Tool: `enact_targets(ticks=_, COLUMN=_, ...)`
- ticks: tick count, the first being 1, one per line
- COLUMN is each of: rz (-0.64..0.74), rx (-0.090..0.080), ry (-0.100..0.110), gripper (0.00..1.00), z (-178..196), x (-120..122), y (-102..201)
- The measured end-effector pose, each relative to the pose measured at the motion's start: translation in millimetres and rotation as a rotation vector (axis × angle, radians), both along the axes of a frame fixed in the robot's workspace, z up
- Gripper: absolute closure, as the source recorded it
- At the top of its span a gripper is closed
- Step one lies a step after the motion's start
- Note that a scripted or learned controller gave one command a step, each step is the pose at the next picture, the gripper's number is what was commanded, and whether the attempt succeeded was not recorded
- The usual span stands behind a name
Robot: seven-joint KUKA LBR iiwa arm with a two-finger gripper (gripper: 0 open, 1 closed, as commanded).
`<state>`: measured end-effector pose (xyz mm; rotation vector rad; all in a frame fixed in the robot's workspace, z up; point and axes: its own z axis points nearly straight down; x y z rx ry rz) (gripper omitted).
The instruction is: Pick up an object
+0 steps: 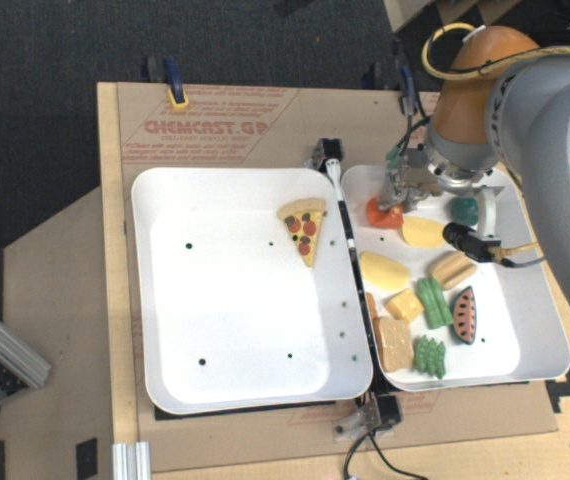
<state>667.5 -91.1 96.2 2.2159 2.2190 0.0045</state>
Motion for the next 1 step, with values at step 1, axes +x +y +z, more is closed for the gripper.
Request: enact_targets(ticks=1, rz=0.005, rx=0.004, ry=0.0, gripper=1.0, z=98.0, x=-23.4, y=88.0)
